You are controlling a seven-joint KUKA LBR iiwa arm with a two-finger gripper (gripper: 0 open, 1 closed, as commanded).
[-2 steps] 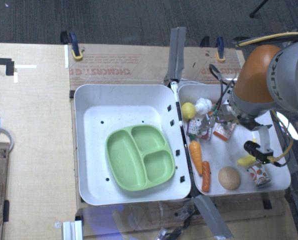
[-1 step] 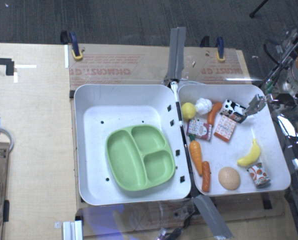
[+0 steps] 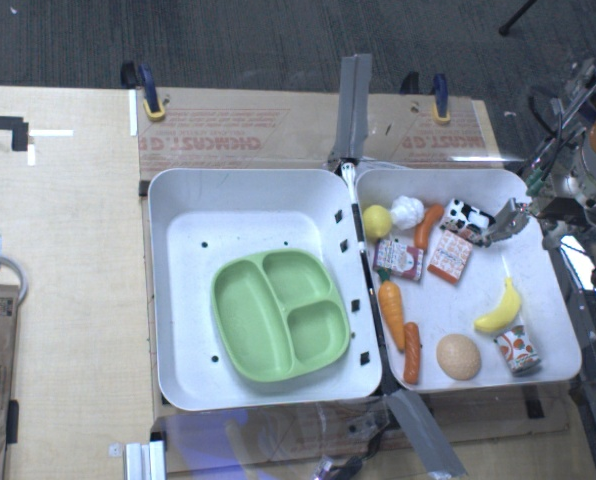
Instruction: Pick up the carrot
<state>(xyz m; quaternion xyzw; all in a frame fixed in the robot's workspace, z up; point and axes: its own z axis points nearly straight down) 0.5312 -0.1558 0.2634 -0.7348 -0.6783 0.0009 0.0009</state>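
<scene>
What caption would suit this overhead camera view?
Robot tool poised over right white bin holding orange carrot; green divided plate in left bin.

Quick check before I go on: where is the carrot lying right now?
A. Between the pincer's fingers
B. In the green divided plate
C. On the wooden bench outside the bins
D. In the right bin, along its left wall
D: the carrot lies on the floor of the right bin, close along its left wall, below the lemon and apart from the pincer near the far right side.
</scene>
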